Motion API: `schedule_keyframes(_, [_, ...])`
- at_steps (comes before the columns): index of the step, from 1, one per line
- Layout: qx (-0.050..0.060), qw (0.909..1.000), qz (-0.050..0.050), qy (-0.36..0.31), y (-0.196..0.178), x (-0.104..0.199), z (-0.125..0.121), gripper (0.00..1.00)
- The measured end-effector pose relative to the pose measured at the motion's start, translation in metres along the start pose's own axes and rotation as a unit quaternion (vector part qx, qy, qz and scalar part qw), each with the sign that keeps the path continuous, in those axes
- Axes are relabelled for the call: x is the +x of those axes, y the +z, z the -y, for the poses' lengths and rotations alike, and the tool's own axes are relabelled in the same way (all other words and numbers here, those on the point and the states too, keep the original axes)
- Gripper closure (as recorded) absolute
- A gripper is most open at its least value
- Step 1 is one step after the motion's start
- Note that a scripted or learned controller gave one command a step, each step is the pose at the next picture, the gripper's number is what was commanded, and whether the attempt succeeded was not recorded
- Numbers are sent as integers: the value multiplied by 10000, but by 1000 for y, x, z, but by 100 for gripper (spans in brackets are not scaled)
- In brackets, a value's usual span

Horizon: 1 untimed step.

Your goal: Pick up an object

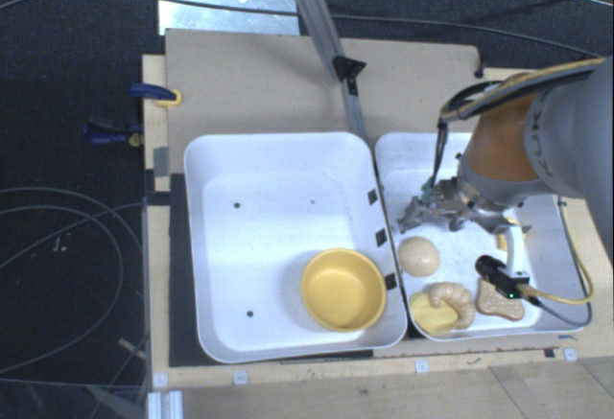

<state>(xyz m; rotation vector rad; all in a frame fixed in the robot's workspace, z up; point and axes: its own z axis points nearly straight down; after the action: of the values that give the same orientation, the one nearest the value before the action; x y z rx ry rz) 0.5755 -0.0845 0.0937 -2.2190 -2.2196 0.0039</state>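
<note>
In the right bin, my gripper hangs low over the floor, just above a pale round ball. Its grey fingers are spread a little and hold nothing that I can see. In front of the ball lies a tan croissant-shaped piece over a yellow item. A brown cookie-like piece sits at the bin's front right. A yellow bowl rests upright in the left bin, at its front right corner.
The grey arm with its orange band covers the right bin's far right part. A slanted metal pole crosses the cardboard backing behind the bins. Blue clamps grip the bench's left edge.
</note>
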Motion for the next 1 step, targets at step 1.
schedule_keyframes(1, [-32,10000,2,5,-14,0,-2,100])
